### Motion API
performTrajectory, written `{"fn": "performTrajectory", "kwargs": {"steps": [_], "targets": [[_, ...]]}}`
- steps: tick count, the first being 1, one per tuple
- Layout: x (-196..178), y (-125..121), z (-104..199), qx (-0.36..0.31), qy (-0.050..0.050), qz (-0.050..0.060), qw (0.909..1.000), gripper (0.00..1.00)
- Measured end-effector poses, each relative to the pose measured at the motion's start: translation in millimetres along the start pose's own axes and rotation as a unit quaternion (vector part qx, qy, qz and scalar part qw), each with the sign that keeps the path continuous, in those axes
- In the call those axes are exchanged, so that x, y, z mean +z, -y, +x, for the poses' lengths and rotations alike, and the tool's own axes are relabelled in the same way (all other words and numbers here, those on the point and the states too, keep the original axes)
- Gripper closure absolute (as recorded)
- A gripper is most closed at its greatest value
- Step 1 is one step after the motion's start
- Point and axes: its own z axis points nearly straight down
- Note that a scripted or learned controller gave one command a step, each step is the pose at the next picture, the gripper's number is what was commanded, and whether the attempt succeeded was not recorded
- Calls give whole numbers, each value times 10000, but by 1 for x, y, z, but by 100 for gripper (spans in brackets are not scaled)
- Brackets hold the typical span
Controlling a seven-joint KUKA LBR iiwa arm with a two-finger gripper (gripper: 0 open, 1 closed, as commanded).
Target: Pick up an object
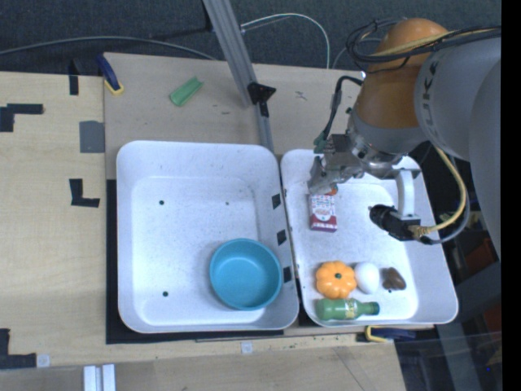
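Observation:
My gripper [324,187] hangs over the far left part of the right bin [431,296]. Directly below it, touching or nearly touching its tip, is a small red and white carton [323,213]. Whether the carton is lifted or resting on the bin floor is unclear from above. At the near end of the same bin lie an orange pumpkin [335,278], a white egg-shaped ball [368,277], a small brown piece [393,278] and a green bottle [346,309] on its side.
The left bin [163,218] holds a blue bowl [244,273] at its near right corner. A slanted metal pole [236,51] ends at the bins' far shared corner. A green block [186,91] lies on the bench behind. Black cables loop by the arm's wrist.

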Motion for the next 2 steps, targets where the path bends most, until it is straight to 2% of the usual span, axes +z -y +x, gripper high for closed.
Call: {"fn": "performTrajectory", "kwargs": {"steps": [2], "targets": [[12,-25,111,-4,-2,-8,10000,100]]}}
